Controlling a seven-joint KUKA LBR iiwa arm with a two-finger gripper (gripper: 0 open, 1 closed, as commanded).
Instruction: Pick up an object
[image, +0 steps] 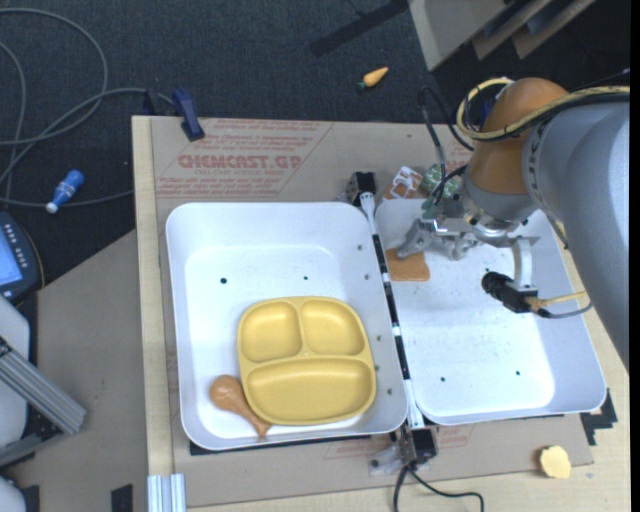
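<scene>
A flat orange-brown piece (408, 267) lies in the right bin (480, 370), close to its left wall near the back. My gripper (428, 240) hangs just above and behind that piece, at the bin's back left corner, with the arm's orange band (515, 120) above it. A small white and orange item (404, 183) and a green one (432, 180) sit at the back edge of the same bin. In the left bin (210, 250), a yellow divided plate (305, 358) rests at the front, with an orange drumstick-shaped toy (234, 396) tucked against its left front edge.
A black cable end (503, 290) trails from the wrist over the right bin. A yellow chunk (553, 461) lies on the bench by the front right corner. A blue clamp (186, 113) sits at the cardboard's back left.
</scene>
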